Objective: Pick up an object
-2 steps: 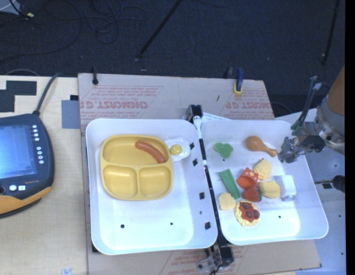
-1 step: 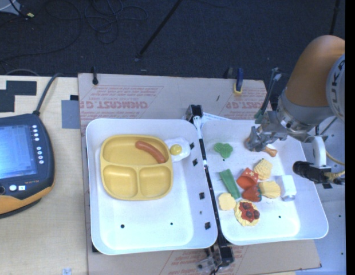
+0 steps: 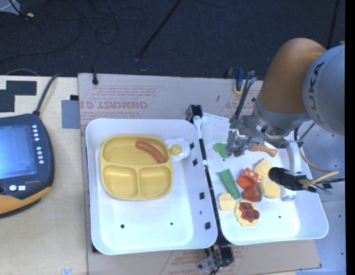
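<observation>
With the gripper (image 3: 235, 145) low in the right bin (image 3: 315, 225), its jaws' opening not discernible, we judge the nearest target to be the small green piece (image 3: 221, 149) just beside it, and we advise centring over that 1 piece, clear of the orange piece (image 3: 263, 149) nearby.

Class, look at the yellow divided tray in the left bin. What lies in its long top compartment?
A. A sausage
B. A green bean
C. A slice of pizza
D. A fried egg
A. The sausage lies slantwise in the top compartment of the tray; the egg sits outside the tray, off its right corner.
</observation>
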Robot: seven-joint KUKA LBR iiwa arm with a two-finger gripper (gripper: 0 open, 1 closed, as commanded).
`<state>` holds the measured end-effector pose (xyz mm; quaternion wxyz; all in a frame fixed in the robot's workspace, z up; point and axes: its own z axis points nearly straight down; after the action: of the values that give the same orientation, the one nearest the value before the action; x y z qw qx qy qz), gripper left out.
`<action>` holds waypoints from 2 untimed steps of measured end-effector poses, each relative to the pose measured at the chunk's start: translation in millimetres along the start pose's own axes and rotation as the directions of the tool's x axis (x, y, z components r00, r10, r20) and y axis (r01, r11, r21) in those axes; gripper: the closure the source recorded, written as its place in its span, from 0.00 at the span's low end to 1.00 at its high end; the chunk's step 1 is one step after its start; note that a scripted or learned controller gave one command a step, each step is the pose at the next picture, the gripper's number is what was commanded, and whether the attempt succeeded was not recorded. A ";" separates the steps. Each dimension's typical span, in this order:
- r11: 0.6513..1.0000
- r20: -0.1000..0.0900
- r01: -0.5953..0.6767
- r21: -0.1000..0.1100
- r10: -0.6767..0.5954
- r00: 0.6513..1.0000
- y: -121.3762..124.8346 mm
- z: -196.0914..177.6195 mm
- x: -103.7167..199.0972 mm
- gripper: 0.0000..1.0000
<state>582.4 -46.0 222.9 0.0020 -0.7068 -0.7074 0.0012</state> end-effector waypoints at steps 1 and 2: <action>1.000 0.000 0.003 -0.009 -0.003 1.000 -85.9 -164.3 29.2 1.00; 1.000 0.001 0.000 -0.003 0.000 1.000 -76.6 -163.1 80.3 1.00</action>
<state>506.5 34.1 386.5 0.0005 -0.7068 -0.7074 0.0006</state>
